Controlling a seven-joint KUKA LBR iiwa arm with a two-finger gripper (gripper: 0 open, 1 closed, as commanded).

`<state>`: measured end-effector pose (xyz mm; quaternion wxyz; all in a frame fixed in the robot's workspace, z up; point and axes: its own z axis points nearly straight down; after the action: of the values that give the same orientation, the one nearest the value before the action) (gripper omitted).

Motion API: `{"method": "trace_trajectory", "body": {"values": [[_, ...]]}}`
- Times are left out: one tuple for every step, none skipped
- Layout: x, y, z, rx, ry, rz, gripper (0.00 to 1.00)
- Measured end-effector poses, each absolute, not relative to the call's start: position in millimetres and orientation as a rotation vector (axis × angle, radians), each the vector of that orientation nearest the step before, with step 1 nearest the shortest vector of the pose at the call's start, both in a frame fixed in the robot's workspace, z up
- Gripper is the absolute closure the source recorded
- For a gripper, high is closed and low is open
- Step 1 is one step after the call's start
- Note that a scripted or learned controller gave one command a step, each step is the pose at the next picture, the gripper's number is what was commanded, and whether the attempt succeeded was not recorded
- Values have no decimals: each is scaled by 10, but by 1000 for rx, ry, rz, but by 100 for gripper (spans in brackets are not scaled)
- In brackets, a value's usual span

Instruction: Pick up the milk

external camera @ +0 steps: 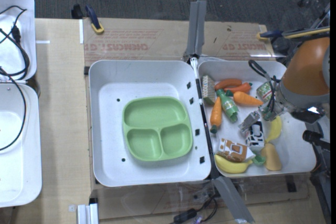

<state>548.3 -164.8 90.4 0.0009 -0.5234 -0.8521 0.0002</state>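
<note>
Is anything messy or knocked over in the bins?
Yes. The toy food in the right bin lies jumbled: the carrots, green bottle and milk lie on their sides. The green tray sits flat.

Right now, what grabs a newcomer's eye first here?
The pale green three-compartment plastic tray sits alone in the left white bin. The right white bin is crowded with toy food: orange carrots, yellow bananas, and the black-and-white milk carton under the grey arm's gripper.

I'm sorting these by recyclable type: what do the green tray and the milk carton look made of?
The green tray looks like moulded plastic: uniform matte colour, rounded compartment edges. The milk carton seems printed card or plastic, judging by its black-and-white pattern; too small to tell.
</note>
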Motion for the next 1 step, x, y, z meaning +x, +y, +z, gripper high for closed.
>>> {"method": "trace_trajectory", "body": {"values": [[5345, -1598, 898, -1727, -2620, 1, 0]]}}
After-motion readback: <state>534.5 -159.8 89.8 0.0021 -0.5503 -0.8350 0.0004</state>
